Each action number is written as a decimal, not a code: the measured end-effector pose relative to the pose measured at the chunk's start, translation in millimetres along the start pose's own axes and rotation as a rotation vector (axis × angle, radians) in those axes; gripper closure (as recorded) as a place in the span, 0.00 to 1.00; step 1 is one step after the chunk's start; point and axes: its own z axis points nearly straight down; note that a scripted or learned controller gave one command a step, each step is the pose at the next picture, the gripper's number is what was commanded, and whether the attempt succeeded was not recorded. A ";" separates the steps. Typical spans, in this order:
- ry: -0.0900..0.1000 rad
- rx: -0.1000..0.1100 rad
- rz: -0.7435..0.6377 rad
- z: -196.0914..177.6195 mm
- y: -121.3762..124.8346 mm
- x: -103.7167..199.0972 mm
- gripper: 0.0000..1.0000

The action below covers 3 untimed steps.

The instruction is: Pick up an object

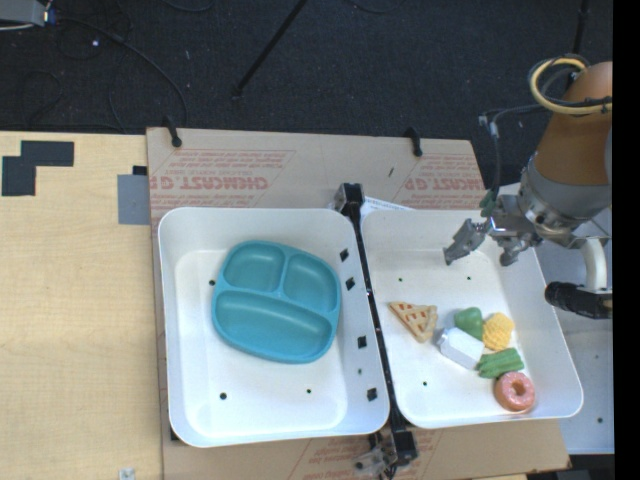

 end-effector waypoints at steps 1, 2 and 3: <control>-0.002 -0.012 -0.002 -7.8 2.4 0.0 0.00; 0.000 -0.007 -0.002 52.4 -4.4 6.4 0.00; -0.001 -0.007 -0.001 116.3 -2.4 4.2 0.00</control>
